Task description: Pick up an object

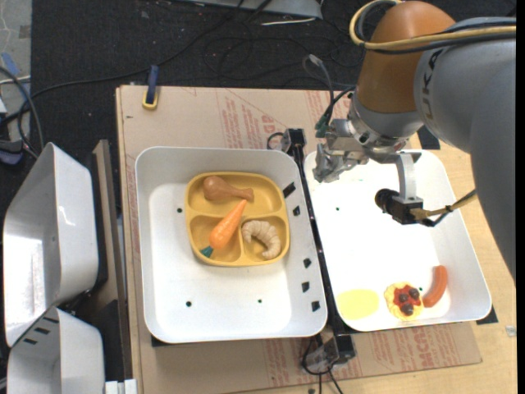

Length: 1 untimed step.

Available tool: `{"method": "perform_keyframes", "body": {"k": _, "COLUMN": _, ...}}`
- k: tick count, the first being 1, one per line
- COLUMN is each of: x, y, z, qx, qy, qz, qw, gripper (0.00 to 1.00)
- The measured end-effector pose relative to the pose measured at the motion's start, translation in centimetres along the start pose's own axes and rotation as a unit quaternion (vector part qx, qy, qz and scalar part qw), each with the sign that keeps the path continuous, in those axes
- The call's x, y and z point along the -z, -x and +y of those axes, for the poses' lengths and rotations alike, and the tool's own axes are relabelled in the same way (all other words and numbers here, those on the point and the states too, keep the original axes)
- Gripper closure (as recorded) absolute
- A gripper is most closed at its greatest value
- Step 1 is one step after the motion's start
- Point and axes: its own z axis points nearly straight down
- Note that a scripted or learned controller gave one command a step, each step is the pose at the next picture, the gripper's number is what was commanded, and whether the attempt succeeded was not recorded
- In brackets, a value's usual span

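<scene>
Hand (335,164) over right bin's (459,220) far-left corner.
Whether it is apart or together, I cannot tell. Sausage (435,286) lies in that bin's near-right corner; carrot (228,225) sits in the yellow tray (197,195), left bin.

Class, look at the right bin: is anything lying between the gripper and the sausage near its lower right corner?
Nothing visible does. The gripper hangs over the right bin's upper left corner; bare white floor runs diagonally to the sausage.

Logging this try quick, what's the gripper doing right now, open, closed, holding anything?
Gripper: over the top left corner of the right bin; whether it is open or closed cannot be told, and nothing shows in its grasp.
</scene>
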Motion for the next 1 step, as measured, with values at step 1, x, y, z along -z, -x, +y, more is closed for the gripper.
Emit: {"method": "perform_keyframes", "body": {"k": 1, "x": -0.16, "y": -4.57, "z": 0.31, "qx": 0.001, "qy": 0.001, "qz": 0.0, "qw": 1.0, "gripper": 1.0}}
